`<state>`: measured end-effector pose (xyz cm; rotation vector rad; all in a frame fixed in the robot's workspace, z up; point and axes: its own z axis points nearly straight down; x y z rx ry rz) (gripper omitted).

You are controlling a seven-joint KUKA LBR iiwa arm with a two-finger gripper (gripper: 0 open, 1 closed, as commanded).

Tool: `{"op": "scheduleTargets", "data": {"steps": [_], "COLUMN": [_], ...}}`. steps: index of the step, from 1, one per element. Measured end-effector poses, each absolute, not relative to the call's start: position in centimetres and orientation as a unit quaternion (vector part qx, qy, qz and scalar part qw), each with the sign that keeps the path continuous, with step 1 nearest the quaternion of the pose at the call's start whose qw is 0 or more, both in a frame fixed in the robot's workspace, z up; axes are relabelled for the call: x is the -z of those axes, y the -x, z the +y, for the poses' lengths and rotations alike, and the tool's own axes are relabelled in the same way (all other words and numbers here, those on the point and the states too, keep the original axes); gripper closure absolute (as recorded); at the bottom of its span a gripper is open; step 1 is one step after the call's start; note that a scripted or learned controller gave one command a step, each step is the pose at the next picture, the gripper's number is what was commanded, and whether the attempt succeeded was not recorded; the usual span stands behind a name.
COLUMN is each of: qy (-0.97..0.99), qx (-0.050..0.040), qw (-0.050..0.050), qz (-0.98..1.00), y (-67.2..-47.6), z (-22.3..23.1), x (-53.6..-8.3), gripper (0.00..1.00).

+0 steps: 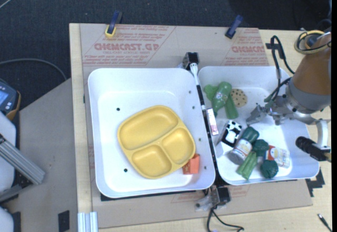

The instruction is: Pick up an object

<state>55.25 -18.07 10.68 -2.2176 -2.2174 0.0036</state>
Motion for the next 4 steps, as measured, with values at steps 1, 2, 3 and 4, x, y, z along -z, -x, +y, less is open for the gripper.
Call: {"op": "scheduleTargets", "data": {"steps": [1, 2, 3, 4], "qy": [0.707, 0.707, 0.707, 0.706], "qx": [-0.0009, 0.0001, 0.0015, 0.0019], "qw": [0.002, 0.0, -0.003, -0.004], "qz": [-0.707, -0.707, -0.707, -0.708], "y": [-55.2, -55.3, -54.8, -55.3], "z": [-18.0, -18.1, -17.5, -16.7], "x": [-8.3, -9.5, -15.5, -21.3], "gripper": [0.0, 1.0, 1.0, 1.0]}}
